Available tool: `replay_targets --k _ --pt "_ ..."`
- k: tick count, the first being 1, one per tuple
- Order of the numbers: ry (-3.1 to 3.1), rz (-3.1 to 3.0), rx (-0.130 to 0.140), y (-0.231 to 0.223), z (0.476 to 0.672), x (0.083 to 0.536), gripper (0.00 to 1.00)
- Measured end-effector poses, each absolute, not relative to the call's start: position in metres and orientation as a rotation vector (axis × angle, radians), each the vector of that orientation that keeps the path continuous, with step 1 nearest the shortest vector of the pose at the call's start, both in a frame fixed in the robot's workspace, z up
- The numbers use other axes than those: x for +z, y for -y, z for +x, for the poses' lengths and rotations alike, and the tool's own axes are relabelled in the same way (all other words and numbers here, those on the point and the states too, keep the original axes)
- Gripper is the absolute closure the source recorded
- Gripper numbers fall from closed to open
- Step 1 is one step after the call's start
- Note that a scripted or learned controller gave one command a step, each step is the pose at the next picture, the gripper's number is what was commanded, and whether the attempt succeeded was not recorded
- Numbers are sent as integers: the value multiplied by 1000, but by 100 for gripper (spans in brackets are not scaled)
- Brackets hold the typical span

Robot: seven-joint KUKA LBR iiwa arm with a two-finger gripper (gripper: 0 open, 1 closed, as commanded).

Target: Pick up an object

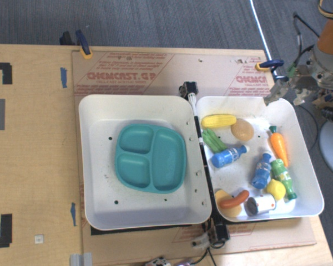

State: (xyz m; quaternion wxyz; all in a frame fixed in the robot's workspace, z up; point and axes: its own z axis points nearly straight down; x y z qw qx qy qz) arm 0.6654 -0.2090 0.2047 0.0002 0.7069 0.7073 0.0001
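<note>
The gripper (291,90) sits at the upper right, over the right bin's (313,173) top corner. I cannot tell its state. The carrot (278,147) lies just below it, pointing down the frame.

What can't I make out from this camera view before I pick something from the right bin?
- Gripper: small and blurred at the right bin's far corner; jaw state unreadable.
- Arm: cut off by the view's right and top edges.
- Green bottle: partly covered by the lemon.
- Yellow item under the sausage: mostly hidden, identity unclear.
</note>
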Motion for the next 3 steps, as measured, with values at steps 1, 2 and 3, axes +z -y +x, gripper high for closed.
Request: replay_targets --k 1,2,3 --pt "-2357 2093 21 212 624 96 0" --pt "-2779 1460 1 199 588 86 0" --pt "-2828 1360 2 166 562 86 0"
